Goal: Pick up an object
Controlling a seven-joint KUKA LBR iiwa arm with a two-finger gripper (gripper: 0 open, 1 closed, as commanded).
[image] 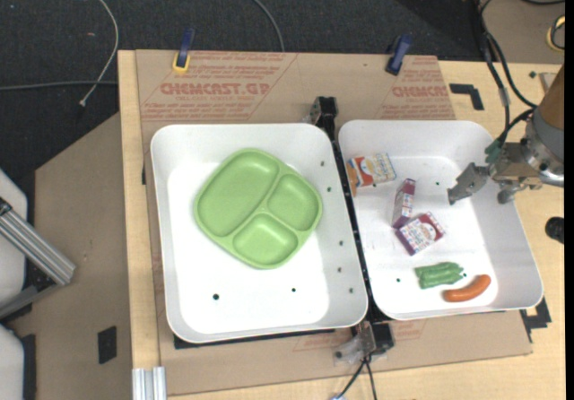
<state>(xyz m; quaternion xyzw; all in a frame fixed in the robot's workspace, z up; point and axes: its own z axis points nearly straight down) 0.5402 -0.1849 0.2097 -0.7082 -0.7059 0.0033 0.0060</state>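
Two white bins, gripper (pixel 489 185) hovering at right.

Lying in left bin (pixel 179 300): green divided plate (pixel 258 207). Scattered in right bin (pixel 520 286): small carton (pixel 371 169), two snack packets (pixel 414 221), green pepper (pixel 438 275), orange carrot (pixel 467 289). Spreading fingers wide, gripping nothing.

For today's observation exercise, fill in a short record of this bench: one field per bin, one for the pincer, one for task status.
left bin: green divided plate
right bin: small carton, two snack packets, green pepper, orange sausage
pincer: open, over the right bin's far right part, holding nothing
task status: nothing picked yet
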